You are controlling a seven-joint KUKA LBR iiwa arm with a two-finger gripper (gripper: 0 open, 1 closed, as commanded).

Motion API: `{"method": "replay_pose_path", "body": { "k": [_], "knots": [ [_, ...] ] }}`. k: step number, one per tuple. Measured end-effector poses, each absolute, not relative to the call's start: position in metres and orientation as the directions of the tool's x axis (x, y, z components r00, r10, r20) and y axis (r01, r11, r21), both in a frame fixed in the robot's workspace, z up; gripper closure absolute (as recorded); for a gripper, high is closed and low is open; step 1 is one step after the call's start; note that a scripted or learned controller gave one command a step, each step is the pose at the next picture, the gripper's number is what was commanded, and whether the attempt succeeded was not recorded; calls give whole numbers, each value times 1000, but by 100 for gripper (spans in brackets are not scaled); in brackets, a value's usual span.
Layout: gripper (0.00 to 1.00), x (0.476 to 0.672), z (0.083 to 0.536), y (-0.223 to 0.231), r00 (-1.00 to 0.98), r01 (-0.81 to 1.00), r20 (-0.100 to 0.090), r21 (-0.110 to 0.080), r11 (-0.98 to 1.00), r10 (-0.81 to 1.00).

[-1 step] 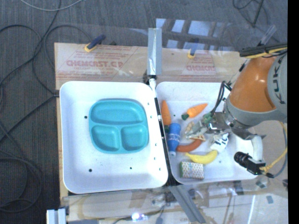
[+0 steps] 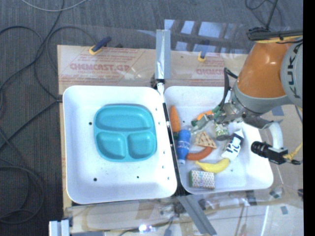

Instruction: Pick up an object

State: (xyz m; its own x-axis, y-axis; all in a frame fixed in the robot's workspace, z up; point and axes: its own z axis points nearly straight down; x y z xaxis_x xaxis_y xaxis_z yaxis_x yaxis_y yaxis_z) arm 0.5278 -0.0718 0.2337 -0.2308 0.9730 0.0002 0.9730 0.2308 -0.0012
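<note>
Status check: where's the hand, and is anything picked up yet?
Hand low in right bin, among the clutter. Grip unconfirmed. Banana, carrot, blue bottle loose in the bin. Left bin holds teal tray.

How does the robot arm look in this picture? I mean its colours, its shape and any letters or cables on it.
The arm is rounded and bulky: a broad orange band, grey below it, and dark KUKA lettering on a pale segment at the right edge. A thin black cable curves beside the wrist. The gripper is a small metal and black mechanism.
</note>
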Motion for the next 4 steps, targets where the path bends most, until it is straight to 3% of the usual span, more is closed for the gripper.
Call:
{"method": "replay_pose_path", "body": {
  "k": [1,2,3,4],
  "knots": [
    [0,538,255,-137,-201,980,-1,-1,201,980],
    [0,553,284,-107,-264,965,0,-1,264,965],
    [0,565,167,-145,-307,952,1,-2,307,952],
    [0,555,109,-170,-348,937,-4,7,348,937]
  ]
}}
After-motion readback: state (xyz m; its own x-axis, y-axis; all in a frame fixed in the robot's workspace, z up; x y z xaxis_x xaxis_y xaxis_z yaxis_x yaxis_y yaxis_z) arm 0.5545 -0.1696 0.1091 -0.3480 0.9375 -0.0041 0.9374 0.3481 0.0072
